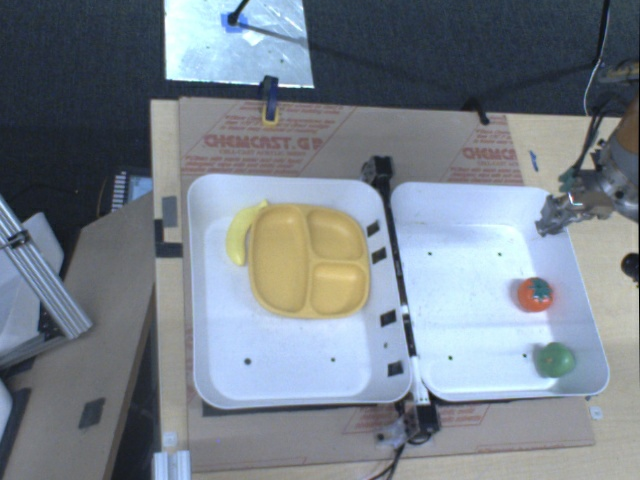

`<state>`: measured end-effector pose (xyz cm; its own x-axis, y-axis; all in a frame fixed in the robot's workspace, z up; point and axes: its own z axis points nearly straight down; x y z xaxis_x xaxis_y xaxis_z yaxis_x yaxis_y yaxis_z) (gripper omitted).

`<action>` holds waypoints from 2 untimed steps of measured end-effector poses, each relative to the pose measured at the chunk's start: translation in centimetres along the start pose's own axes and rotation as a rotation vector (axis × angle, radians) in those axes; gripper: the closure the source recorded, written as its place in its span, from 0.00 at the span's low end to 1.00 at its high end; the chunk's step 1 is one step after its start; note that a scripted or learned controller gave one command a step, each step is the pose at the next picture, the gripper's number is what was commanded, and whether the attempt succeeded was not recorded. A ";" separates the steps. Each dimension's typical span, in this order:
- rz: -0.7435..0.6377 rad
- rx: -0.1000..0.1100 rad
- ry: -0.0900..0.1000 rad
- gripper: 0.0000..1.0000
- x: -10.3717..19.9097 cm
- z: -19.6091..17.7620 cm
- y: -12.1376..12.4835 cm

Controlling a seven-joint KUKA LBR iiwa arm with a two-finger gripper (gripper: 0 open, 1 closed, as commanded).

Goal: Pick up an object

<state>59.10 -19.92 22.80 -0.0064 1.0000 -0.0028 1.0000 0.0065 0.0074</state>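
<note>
A red-orange tomato-like ball (534, 295) lies near the right wall of the right bin (470, 268). A green ball (554, 359) rests in that bin's near right corner. A yellow banana (238, 232) lies in the left bin (280, 368), tucked against the left side of a yellow divided plate (307, 260). My gripper (556, 213) hangs over the far right edge of the right bin, above and behind the red ball, with nothing visible between its tips.
A black divider with clips (392, 268) runs between the two bins. Cardboard (330, 133) lies under the bins. A shiny metal sheet (238, 26) sits at the back. An aluminium frame (35, 273) stands at the left.
</note>
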 end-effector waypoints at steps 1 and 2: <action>-0.003 0.007 0.004 1.00 5.8 0.9 -0.4; -0.003 0.005 0.004 1.00 10.6 1.4 0.0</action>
<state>59.04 -9.35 21.34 -0.0094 1.0000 0.0010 1.0000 0.0094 0.0019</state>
